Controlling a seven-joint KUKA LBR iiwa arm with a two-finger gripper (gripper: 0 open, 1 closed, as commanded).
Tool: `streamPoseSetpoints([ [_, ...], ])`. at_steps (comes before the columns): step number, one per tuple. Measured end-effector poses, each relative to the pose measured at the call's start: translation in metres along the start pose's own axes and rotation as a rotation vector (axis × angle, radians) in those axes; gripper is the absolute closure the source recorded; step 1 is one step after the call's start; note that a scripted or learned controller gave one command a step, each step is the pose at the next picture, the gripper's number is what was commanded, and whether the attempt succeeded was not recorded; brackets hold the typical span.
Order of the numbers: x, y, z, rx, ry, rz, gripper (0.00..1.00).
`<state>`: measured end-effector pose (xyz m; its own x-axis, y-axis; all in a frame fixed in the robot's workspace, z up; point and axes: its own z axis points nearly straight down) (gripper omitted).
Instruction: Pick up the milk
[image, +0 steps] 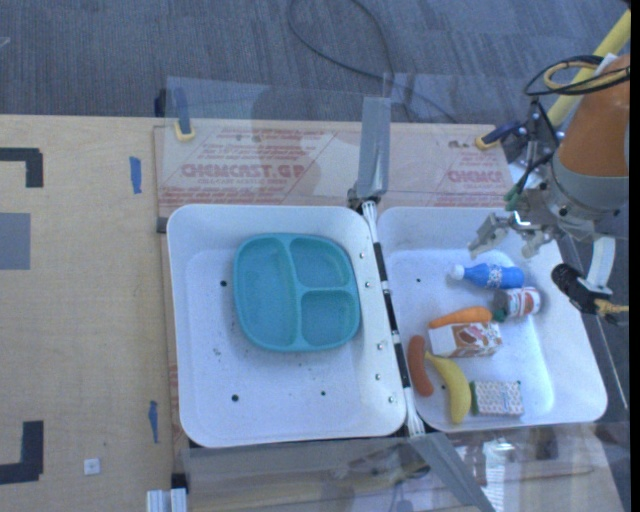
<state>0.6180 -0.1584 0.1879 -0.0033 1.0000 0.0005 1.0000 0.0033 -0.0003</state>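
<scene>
Grey carpet behind, pale wooden bench (80, 330) below, blue tape marks on it. Two shallow white bins side by side: left bin (200, 400) with a teal three-compartment plastic plate (297, 292) near its middle; right bin (575, 385) crowded with small items. Small white-and-orange milk carton (467, 339) on its side near the right bin's middle, touching an orange carrot (462, 317) just above it and a yellow banana (453, 384) just below. Red-brown sausage (420, 363) left of the banana, beside the bin wall. Blue-and-white bottle (487, 274) lying further back, a small red-labelled can (518, 302) just beside it. Speckled rectangular sponge (497, 397) toward the near right corner. Grey arm with orange band entering from the right; two-finger gripper (512, 234) above the right bin's far part, fingers spread apart, nothing between them, well apart from the milk carton.
</scene>
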Motion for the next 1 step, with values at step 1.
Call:
streamPoseSetpoints([
  [1, -0.0219, -0.0074, 0.0740, -0.024, -0.006, 0.100, 0.00],
])
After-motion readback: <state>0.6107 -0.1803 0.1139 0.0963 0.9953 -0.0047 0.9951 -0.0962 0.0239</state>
